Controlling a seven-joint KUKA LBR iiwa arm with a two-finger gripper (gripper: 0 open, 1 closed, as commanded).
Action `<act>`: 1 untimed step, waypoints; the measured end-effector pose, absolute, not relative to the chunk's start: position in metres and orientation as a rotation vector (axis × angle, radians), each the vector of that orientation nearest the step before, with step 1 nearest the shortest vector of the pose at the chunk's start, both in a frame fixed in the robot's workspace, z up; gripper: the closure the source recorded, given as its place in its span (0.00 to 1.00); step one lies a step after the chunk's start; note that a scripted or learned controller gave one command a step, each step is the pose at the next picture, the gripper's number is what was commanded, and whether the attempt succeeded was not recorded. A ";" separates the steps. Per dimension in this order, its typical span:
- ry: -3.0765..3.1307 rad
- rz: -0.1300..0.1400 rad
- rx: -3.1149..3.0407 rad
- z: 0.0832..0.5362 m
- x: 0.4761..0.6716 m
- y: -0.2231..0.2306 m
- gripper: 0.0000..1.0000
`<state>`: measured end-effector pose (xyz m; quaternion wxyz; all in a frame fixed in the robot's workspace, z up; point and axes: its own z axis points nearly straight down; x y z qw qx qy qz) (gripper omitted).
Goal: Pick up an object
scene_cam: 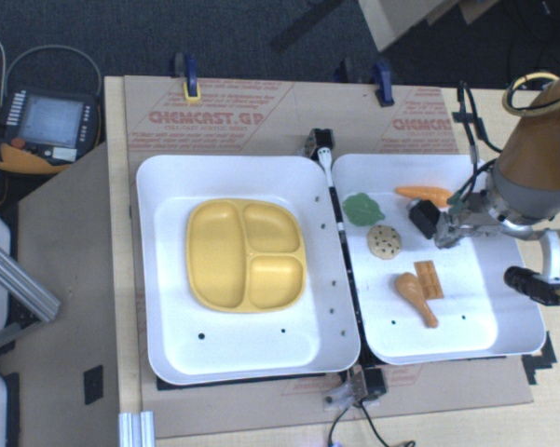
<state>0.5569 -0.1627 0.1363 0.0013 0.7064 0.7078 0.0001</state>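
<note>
The bench (261, 110) under me carries two white bins side by side, the left bin (168, 343) and the right bin (512, 329), touching along the middle seam. In the left bin sits a yellow tray (246, 254) with three compartments, roughly centred. My arm (536, 161) comes in from the right and hangs over the right bin's upper right part, orange band above grey wrist. My gripper (432, 222) is low over the right bin, dark at its tip, between the carrot and the cookie; I cannot tell how far my fingers are spread, nor whether anything sits between them. The loose things all lie in the right bin. A carrot (424, 194) lies near the far wall, just above my gripper's tip. A green leaf (362, 209) lies near the bin's left wall, with a round speckled cookie (384, 241) just below it. Nearer the front lie a tan drumstick (416, 297) and a small brown block (428, 279), touching each other
</note>
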 end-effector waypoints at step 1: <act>2.221 0.002 2.216 0.197 0.557 -0.163 1.00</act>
